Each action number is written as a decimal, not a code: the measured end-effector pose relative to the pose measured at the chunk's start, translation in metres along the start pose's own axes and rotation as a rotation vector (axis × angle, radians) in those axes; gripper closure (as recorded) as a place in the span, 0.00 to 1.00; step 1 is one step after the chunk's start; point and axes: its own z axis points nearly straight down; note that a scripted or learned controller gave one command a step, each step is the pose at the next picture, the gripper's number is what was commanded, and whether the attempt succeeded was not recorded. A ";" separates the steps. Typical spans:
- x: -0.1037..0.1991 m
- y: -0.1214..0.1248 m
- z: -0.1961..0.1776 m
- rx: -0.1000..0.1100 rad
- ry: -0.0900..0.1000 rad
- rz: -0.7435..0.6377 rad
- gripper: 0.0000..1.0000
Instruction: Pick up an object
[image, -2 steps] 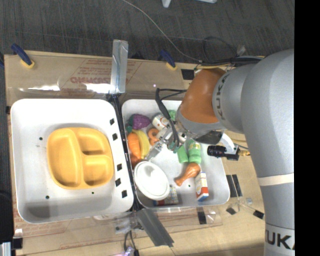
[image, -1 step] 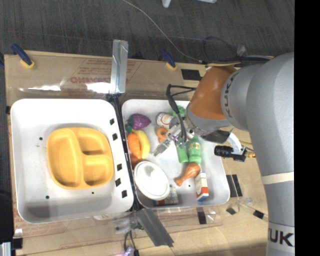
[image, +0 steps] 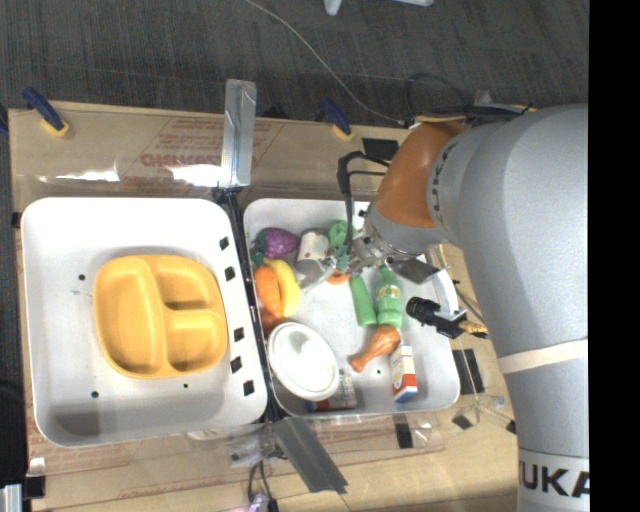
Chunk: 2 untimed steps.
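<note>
Where toys crowd, end effector (image: 338, 262) hovers.

The large grey KUKA arm (image: 520, 300) came in from the right of the camera view, its thick lower link running up that side with the maker's black lettering showing near the bottom. Above the wrist sat the orange band (image: 412, 185), rounded and glossy, and from there the arm bent leftward and down over the right-hand shallow white bin (image: 432, 385). The two-finger gripper (image: 335, 262) hung low inside that bin, in its upper half and toward its middle, metal parts pointing left. A small black fitting (image: 425, 312) jutted from the wrist on the side nearer the bin's lower right corner.
</note>
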 end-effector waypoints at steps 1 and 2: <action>-0.013 0.029 0.001 0.005 0.002 0.132 0.00; -0.005 0.052 0.003 0.024 0.001 0.437 0.00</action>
